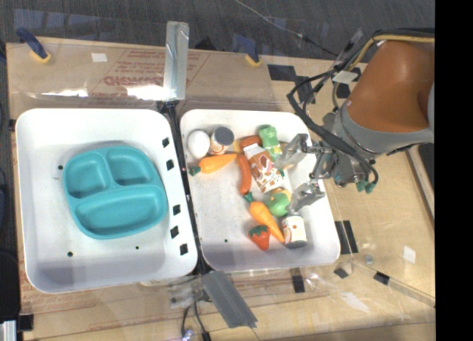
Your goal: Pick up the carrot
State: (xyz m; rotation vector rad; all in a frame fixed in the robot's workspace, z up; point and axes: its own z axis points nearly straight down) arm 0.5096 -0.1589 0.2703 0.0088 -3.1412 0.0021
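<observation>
Over the right bin's (222,254) 3 o'clock rim, the gripper (302,171) hangs spread apart, empty. Its carrot (266,218) touches the green fruit (278,202) and strawberry (259,237); closing could snag either.

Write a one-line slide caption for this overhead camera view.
Open gripper poised over toy food in the right bin, near a carrot; teal tray in the left.
</observation>
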